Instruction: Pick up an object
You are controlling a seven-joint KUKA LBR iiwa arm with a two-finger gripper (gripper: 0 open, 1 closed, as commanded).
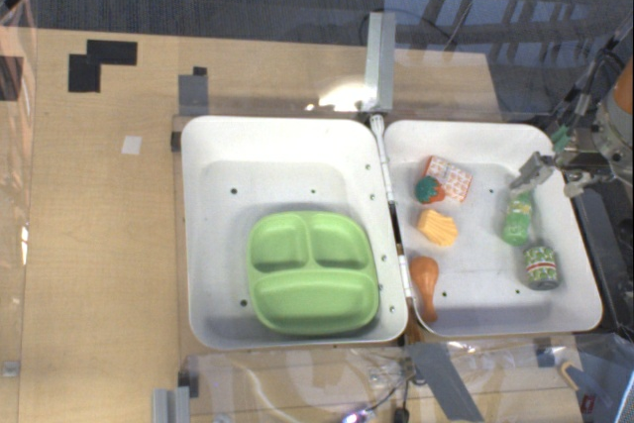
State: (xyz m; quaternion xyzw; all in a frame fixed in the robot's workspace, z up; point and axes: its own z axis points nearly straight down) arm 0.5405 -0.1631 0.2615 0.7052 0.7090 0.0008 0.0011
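While I log the bench from my remote station, I count two shallow white bins side by side. Left bin (198,213): one lime-green divided plate (312,272) with three compartments, lying flat toward the near side. Right bin (495,139): five items. Item one, a small box with a red-and-white checked print (449,179), near the far left part; touching its left corner, item two, a small round teal-and-red piece (428,189). Item three, a yellow wedge like a toy cheese (437,227), just below those. Item four, an orange carrot-like piece (424,280), against the bin's left wall near the front. Item five, a green bottle (517,220) lying along the right side, and just below it a green can with a red-and-white label (540,265). I see the gripper (553,171) at the bin's far right edge, above the bottle's top end; I cannot tell its hand state, and nothing is visibly grasped. All candidate objects rest on the bin floor.
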